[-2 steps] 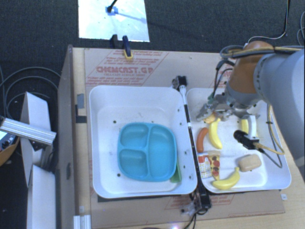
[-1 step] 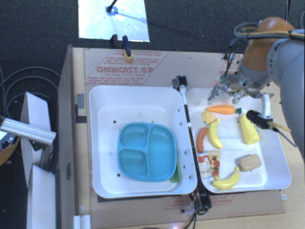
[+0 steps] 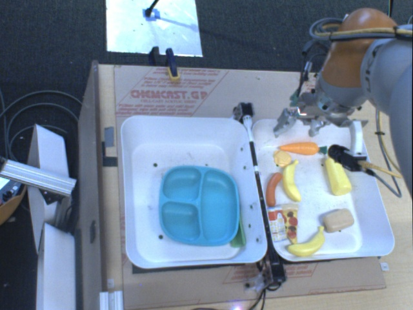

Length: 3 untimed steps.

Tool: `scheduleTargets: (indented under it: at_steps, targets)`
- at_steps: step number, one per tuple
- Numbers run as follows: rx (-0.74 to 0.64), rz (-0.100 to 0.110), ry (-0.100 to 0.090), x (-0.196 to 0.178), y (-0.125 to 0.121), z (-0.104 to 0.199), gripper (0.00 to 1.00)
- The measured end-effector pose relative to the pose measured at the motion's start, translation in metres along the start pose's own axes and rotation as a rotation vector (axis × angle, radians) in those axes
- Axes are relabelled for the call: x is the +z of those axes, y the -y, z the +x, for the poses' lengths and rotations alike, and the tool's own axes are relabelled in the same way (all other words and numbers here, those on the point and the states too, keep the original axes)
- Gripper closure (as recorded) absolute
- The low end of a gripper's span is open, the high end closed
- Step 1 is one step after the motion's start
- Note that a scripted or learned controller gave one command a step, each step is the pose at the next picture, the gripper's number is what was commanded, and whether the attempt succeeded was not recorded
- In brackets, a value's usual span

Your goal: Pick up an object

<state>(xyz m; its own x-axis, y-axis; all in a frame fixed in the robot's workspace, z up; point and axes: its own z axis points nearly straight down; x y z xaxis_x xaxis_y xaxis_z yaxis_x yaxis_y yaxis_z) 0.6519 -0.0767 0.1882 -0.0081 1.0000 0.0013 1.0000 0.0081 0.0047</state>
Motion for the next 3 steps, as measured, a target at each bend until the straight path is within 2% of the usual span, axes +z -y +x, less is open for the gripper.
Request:
scheduleTargets:
  at_steps: [1, 2, 3]
  targets:
    - [0.009, 0.011, 0.000, 0.053, 0.059, -0.013, 0.00]
    - [0.008, 0.008, 0.001, 0.106, 0.081, -0.008, 0.00]
    - [0.006, 0.002, 0.001, 0.093, 0.079, -0.009, 1.00]
